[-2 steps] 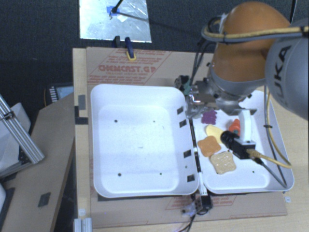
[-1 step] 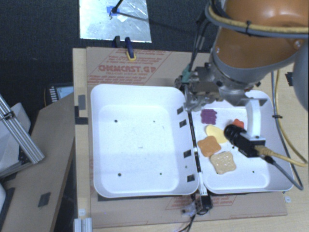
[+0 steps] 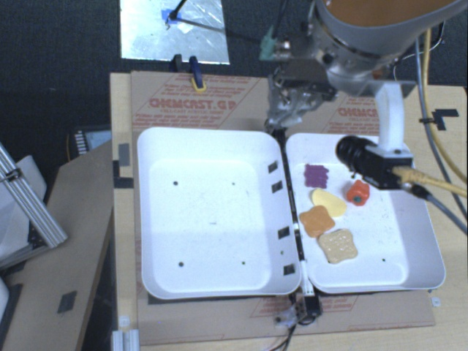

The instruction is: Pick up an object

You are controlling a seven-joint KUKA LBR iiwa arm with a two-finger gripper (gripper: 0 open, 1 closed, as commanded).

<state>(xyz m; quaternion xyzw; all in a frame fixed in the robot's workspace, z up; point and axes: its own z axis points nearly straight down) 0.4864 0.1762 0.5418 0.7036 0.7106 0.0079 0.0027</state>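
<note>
Because all five small pieces, such as the purple piece (image 3: 316, 175), lie in the right bin (image 3: 417, 265), the claw (image 3: 287, 120) hangs above its back edge, its opening impossible to tell.

The brown board (image 3: 219, 101) lying under the two bins carries red print. Behind the left bin (image 3: 208, 214), the word "CHEMCAST" reads plainly, followed by two or three letters that look like "GP" but are too blurred to be sure of. The same red print shows again behind the right bin (image 3: 409, 258), partly covered by the arm, so that only a few letters can be made out. Fainter red print along the board's front edge is too small to read.
</note>
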